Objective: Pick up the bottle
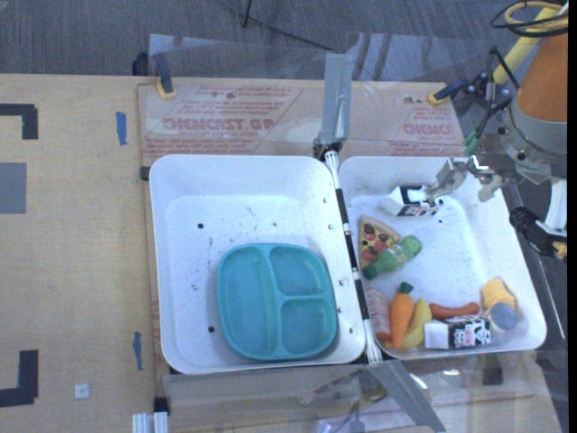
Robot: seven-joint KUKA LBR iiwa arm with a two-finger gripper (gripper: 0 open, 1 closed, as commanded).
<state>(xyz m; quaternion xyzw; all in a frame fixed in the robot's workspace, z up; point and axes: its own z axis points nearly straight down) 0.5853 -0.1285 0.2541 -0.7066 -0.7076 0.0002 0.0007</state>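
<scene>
Your tool [462,177] hangs over the right bin [532,309], fingers spread, well apart from the green bottle [394,254]

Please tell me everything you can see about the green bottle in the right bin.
The bottle is small, green and looks like glossy plastic. It lies on its side in the right bin, slanting with one end up to the right and the other down to the left. The pizza slice touches it on its upper left. The carrot lies apart, below it. The gripper is above it, not touching.
</scene>
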